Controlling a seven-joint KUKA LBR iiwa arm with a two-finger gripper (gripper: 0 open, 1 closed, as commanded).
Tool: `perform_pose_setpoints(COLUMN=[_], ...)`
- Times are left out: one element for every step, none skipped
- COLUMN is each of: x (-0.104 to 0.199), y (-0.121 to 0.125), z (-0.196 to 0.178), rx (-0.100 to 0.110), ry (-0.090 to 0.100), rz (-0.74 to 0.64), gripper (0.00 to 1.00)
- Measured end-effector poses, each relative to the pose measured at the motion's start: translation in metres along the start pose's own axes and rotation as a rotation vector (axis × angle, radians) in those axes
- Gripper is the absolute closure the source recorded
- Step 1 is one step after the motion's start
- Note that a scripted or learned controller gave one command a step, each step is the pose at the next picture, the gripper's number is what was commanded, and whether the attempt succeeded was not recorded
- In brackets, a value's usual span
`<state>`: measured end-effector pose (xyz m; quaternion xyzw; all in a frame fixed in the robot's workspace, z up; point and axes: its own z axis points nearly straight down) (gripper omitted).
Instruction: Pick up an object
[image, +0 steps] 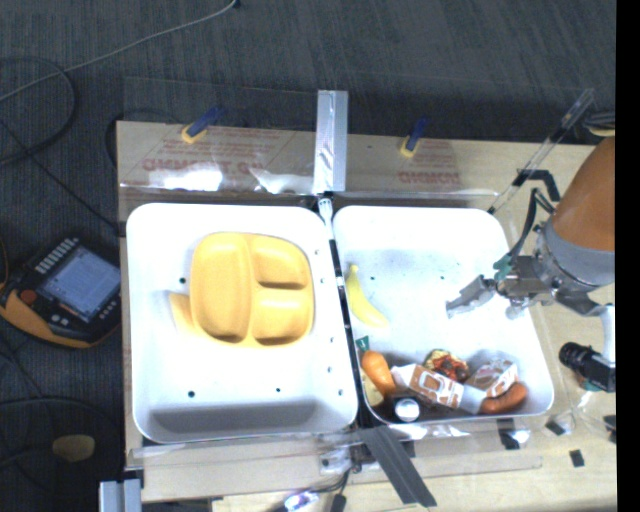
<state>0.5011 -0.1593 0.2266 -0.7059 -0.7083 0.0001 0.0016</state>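
Gripper (468, 297) over the right bin (420, 235), fingers slightly parted, holding nothing.
I'd go for the banana (364, 303): light, smooth plastic, likely slippery; pinch across its middle.

A yellow tray (250, 287) with three compartments lies flat in the left bin (150, 400), toward its far half and near its middle. A banana (362, 298) lies in the right bin (420, 225) against the left wall, running lengthwise along it. Along the right bin's near edge sits a jumble: a carrot (377, 371) at the near-left corner, a dark round cap (406, 409) just beside it, a white and brown packet (435, 386) in the middle, a wrapped item (447, 363) behind it, and a sausage (503, 399) toward the near-right corner, touching the packet.
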Motion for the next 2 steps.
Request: perform_pose_setpoints(x=[0.024, 0.020], y=[-0.015, -0.014], z=[0.117, 0.137], rx=[0.001, -0.010], ry=[0.000, -0.004], rz=[-0.098, -0.284], gripper=[0.00, 0.00])
